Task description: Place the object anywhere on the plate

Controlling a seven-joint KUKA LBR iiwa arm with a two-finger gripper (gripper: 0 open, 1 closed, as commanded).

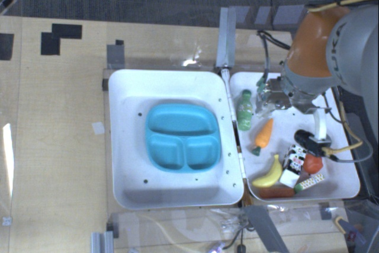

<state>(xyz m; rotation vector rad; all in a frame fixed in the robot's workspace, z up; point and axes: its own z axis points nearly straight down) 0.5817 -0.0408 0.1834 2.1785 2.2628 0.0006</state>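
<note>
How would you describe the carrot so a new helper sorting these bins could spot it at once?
Look in the right-hand white bin, the one under the grey arm. Near its left wall lies a green bottle; just right of it is the carrot, slanted. It is the bin's only orange tapered piece, unlike the curved yellow banana below.

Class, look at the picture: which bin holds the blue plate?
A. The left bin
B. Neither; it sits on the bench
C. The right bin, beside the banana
A: the plate lies in the middle of the left bin, while the banana is in the right bin.
</note>
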